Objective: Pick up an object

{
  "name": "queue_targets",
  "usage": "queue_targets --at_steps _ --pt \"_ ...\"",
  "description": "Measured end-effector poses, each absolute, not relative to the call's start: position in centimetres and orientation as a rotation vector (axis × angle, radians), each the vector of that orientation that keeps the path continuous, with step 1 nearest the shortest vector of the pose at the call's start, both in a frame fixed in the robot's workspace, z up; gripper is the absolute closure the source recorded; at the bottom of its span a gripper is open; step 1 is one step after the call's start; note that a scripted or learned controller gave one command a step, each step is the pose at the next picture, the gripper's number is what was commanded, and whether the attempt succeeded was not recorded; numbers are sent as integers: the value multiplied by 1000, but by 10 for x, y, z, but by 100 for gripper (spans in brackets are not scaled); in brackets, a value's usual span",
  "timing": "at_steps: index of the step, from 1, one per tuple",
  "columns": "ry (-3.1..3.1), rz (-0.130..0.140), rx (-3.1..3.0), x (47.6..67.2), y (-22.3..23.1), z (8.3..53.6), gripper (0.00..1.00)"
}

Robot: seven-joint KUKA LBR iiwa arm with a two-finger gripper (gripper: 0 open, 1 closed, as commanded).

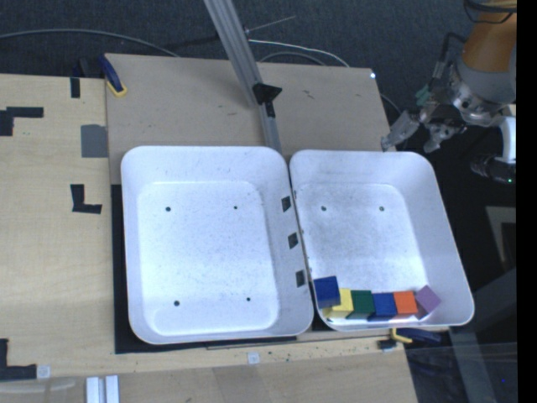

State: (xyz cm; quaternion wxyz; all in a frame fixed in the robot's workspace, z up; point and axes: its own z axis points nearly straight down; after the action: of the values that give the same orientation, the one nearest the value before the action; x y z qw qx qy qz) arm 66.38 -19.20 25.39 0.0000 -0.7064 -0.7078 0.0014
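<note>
End effector (413, 131) hangs outside the upper right corner of the right bin (445, 225), above the bench edge, fingers apart and nothing between them; no object has been picked up. Candidate objects, a row of small blocks (373, 301) in blue, yellow, green, orange and purple, lie touching one another along the near wall of the right bin, well apart from the end effector; none looks lifted. Left bin (134, 225) sits just beside. Judgement: task barely begun; approach, descent, grasp and lift all remain.
</note>
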Motion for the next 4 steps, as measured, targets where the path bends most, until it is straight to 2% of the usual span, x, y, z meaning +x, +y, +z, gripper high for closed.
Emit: queue_targets --at_steps 1,2,3,4 --pt "-2231 -8 -2222 646 -163 350 0" --pt "-2219 1 -2227 589 -206 382 0" --pt "-2226 3 -2218 671 -208 360 0" --pt "-2237 -12 -2216 644 -123 451 0"
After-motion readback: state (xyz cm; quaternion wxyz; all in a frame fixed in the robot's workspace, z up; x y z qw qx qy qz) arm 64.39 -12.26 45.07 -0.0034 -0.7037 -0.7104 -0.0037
